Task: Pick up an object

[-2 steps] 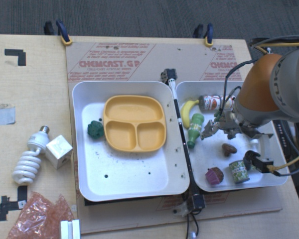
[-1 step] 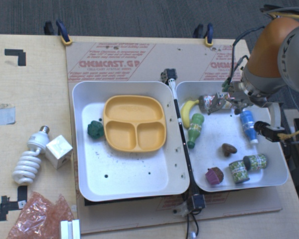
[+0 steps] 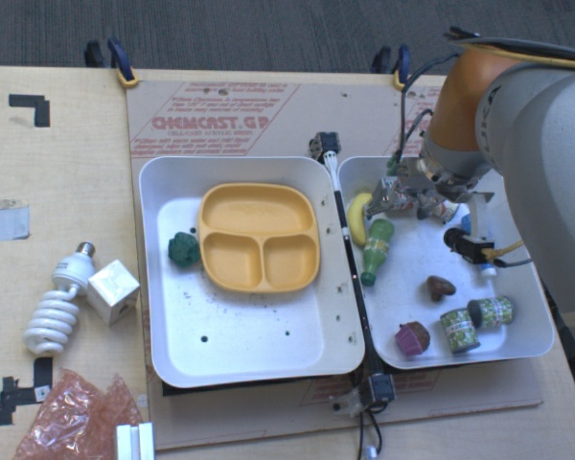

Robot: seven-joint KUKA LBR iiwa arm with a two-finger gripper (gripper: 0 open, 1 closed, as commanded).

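The gripper [image 3: 400,197] hung low over the far left part of the right bin [image 3: 523,338], its dark fingers down beside the yellow banana [image 3: 358,217] and the top of the green bottle [image 3: 376,246]. How wide those fingers stood could not be told, nor whether they touched either thing; nothing was seen between them. The banana lay against the bin's left wall, with the bottle just beside it, stretching toward the near edge. Further toward the near right corner lay a small brown lump [image 3: 441,287], a dark red piece [image 3: 412,337] and two patterned green cans [image 3: 472,323]. In the left bin [image 3: 240,353], a yellow divided tray [image 3: 260,235] sat toward the far side, with a green broccoli-like piece [image 3: 183,249] touching its left edge.
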